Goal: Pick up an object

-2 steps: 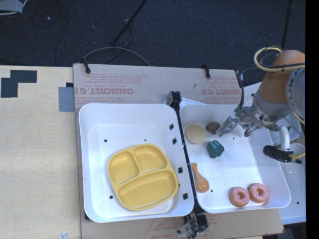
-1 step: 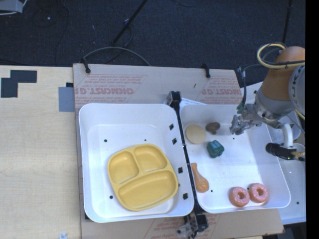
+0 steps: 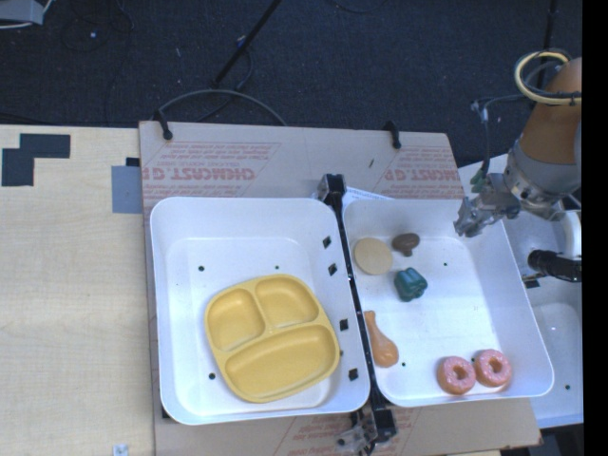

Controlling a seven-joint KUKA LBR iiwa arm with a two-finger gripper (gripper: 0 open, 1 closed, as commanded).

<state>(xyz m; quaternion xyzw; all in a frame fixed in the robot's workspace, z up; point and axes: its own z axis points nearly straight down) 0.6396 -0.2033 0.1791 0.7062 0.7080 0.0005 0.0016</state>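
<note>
I think the small teal block point(image 3: 410, 283) near the middle of the right bin point(image 3: 494, 293) is light and hard, so I'd pinch its sides, but I cannot tell how my hand point(image 3: 468, 221) at the bin's back edge is set.

Two white bins point(image 3: 190, 226) on cardboard sheet point(image 3: 237, 164), light wood bench point(image 3: 66, 302) at left, dark carpet point(image 3: 142, 55) behind.

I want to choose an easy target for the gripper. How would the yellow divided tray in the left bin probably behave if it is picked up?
The yellow tray looks like rigid plastic, so probably stiff and light. It is wide and lies flat, so only its rim seems graspable; held there, it may tilt or slip.
</note>
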